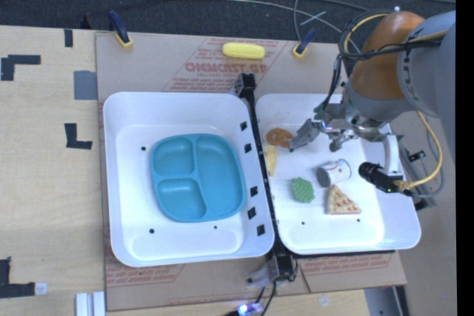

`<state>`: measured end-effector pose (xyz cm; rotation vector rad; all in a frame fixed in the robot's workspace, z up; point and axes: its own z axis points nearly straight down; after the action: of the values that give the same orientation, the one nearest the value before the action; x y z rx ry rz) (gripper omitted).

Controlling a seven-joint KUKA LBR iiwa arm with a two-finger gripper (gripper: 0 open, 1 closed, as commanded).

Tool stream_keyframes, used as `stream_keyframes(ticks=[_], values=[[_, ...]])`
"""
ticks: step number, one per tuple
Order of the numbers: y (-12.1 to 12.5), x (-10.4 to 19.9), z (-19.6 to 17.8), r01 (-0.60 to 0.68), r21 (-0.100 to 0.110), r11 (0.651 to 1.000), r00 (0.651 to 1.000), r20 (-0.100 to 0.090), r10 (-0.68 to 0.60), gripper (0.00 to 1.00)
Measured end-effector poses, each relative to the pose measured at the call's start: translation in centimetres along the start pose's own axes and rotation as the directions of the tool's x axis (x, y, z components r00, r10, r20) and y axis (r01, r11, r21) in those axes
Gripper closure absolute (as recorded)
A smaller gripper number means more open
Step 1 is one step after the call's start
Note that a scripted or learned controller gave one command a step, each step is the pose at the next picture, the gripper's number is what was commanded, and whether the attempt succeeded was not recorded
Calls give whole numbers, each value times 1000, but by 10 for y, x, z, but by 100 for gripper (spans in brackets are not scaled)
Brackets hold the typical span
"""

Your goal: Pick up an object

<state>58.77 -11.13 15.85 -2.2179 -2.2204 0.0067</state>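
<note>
Red print on cardboard sheet, mostly unreadable.
Only lettering seen: faded red stamp on the cardboard sheet [200, 70] under the bins, just above left bin [118, 181], below the yellow object [243, 50]. Big line approx. "CHEMCAST GP", reading not certain, letters blurred & partly cut by the black divider [255, 152]. Smaller red lines under it too blurred to read. More red marks along sheet's bottom edge near front rim, can't read. Black tape shapes [74, 135] on wood bench at left look like angles/brackets, not letters. No text legible on blue tray [197, 177], arm, or items in right bin [400, 233].
</note>
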Motion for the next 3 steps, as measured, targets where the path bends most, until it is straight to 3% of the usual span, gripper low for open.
stream_keyframes(ticks=[1,2,3], values=[[-6,-5,62,-1,0,1000,1000,0,1,0],[-6,-4,74,0,-4,1000,1000,0,0,0],[-6,-4,63,1,-6,1000,1000,2,-1,100]])
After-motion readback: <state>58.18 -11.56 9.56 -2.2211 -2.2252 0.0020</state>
